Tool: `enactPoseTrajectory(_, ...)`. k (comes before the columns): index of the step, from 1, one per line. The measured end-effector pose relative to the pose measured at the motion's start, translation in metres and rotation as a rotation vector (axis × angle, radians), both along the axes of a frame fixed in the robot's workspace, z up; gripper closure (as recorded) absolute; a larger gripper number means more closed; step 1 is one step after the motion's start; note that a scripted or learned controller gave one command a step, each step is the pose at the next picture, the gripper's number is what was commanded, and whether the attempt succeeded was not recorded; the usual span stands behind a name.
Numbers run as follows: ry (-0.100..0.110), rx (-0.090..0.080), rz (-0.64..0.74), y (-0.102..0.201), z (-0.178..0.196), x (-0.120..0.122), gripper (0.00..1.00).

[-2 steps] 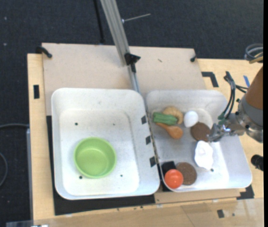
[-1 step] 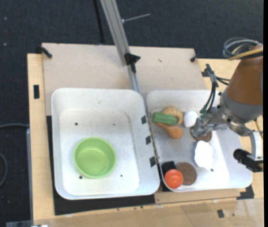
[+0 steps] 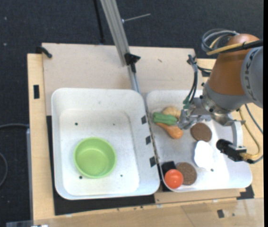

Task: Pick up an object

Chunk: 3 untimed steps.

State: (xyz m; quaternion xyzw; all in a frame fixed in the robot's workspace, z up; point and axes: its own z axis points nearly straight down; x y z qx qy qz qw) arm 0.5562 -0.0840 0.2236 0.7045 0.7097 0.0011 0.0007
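My gripper (image 3: pixel 185 120) hangs low over the right bin (image 3: pixel 235 176), under the orange-banded wrist. It is right beside a toy carrot (image 3: pixel 173 131) with a green top (image 3: pixel 164 119), touching or nearly touching its right side. A tan piece (image 3: pixel 171 111) lies just behind the carrot. A brown disc (image 3: pixel 201 132) sits just right of the gripper. Toward the front of that bin lie a white lump (image 3: pixel 203 154), a second brown disc (image 3: pixel 186 172), a red-orange ball (image 3: pixel 173 178) and a small black block (image 3: pixel 168 166).
In the left bin (image 3: pixel 65 103) a green bowl (image 3: pixel 95 157) stands near the front. A slanted metal pole (image 3: pixel 117 27) comes down to the bins' shared wall at the back. Cables loop behind the arm at the upper right.
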Motion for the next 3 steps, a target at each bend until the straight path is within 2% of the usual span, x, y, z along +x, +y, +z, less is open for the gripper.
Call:
enactPoseTrajectory(1, -0.001, 0.001, 0.001, 0.053, 0.013, 0.024, 1.00)
enactPoseTrajectory(3, 0.000, 0.000, -0.001, 0.149, 0.000, 0.070, 1.00)
